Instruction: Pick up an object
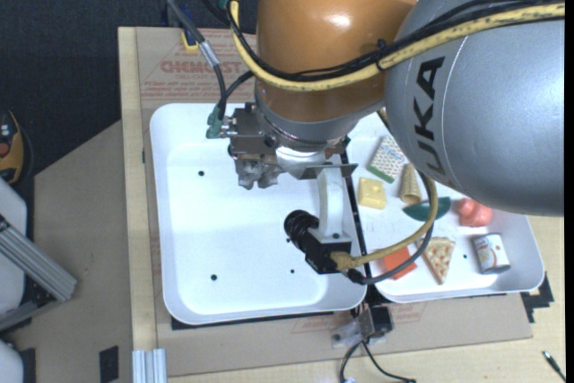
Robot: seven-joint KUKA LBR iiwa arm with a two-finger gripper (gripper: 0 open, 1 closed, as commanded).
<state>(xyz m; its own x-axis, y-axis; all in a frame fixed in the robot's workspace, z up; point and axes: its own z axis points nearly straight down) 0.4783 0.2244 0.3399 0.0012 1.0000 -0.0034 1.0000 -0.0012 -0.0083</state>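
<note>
Reach step: the gripper (254, 159) hangs over the bare left bin (184, 229), and whether it is open or clenched can't be told. The objects lie well apart from it in the right bin (518, 278), the cheese wedge (372, 193) nearest. The next move likely calls for crossing over to them.

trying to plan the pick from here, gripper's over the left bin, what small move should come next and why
Probably a short sideways shift towards the right bin. The gripper hangs over bare floor of the left bin, while the things in sight lie in the right one. The yellow wedge sits closest to the divider, so it looks like the nearest target.
</note>
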